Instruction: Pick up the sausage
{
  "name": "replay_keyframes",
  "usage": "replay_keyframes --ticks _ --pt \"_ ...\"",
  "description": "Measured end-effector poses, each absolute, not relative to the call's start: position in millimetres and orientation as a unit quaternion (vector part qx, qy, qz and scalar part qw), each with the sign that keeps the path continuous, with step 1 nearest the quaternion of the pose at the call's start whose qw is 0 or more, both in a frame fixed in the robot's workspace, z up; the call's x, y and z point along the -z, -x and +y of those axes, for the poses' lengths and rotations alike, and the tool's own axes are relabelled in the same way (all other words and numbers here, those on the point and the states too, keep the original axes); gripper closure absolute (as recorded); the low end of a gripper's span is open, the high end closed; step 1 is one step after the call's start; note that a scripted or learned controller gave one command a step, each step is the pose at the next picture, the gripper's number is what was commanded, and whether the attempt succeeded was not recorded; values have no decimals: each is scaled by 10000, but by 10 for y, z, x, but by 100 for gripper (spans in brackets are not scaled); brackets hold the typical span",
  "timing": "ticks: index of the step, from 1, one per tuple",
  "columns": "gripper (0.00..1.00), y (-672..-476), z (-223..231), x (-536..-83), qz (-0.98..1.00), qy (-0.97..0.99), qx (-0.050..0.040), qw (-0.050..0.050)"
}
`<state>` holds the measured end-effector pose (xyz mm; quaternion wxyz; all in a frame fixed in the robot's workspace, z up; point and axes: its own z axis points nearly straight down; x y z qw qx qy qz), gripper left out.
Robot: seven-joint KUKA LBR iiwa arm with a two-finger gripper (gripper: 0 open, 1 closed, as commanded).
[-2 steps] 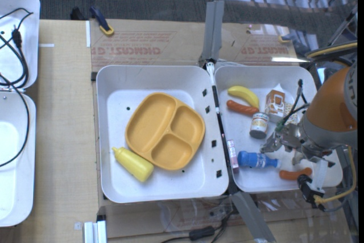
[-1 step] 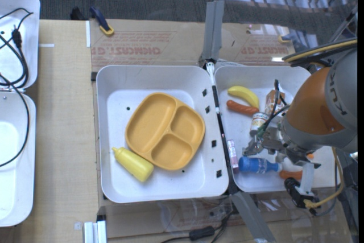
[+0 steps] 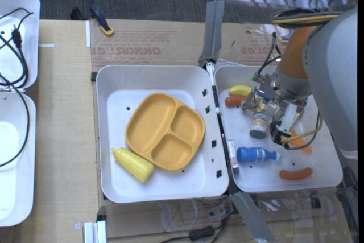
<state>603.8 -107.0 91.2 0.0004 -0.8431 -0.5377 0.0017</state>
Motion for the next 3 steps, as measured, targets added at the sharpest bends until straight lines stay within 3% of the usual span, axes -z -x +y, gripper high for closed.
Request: replay_keyframes --ticks 1,2,3 --pt "0 -6515 -998 -880 -5225 8525 -132 89" --pt "100 -6543 -988 -978 -5239 8517 -84 38" --pt "0 -6529 -998 -973 -5233 8521 -109 54"
